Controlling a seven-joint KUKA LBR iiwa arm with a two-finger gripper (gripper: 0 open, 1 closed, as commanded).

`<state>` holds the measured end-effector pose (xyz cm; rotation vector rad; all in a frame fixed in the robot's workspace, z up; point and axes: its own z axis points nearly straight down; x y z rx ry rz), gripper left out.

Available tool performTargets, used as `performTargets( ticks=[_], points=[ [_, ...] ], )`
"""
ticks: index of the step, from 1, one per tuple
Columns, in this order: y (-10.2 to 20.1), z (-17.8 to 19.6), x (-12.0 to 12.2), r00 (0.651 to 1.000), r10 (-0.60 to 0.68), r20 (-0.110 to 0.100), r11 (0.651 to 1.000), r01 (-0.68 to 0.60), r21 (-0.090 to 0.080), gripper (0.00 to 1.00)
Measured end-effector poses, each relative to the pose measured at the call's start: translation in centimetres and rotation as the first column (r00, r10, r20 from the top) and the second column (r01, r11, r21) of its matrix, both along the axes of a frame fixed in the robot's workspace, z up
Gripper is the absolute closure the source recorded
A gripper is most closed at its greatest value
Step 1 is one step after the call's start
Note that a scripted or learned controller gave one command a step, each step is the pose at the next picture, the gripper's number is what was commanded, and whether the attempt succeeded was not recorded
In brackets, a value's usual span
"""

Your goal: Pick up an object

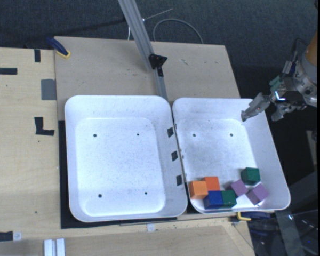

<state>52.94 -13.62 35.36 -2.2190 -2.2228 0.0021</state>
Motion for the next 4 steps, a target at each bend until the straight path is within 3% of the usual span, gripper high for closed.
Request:
performTargets(
  ticks=[1,2,3,4],
  points=[
    [-2.9,1.5,5.3,1.0,-0.001,0.005,1.0,0.001,-0.003,0.0],
    [4.4,-8.1,-1.1,1.0,0.002,-0.011,1.0,-0.002,0.004,0.0],
    [6.3,-7.0,0.9,1.0,0.002,0.001,1.0,-0.002,0.001,0.0],
    [12.1,-16.6,-0.9,1.0,0.002,-0.009,1.0,-0.002,0.002,0.0]
  ],
)
